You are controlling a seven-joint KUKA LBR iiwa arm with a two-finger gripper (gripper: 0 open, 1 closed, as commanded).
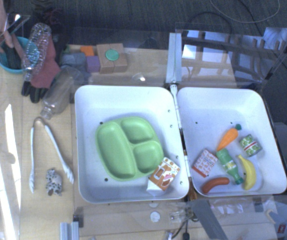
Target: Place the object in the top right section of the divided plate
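The green divided plate (128,149) lies in the left white bin (85,134) at the middle of the frame, with a small carton (164,174) touching its lower right edge. The right bin (263,114) holds a toy carrot (227,139), a green can (250,145), a banana (248,172), a green bottle (229,166), a red-and-white packet (204,163) and a sausage (215,185), clustered toward its lower part. The gripper's state cannot be told.

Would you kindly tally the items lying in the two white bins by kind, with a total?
Divided plate: 1, green
Cartons: 2, one by the plate, one red and white
Carrot: 1
Can: 1
Green bottle: 1
Banana: 1
Sausage: 1
Total: 8
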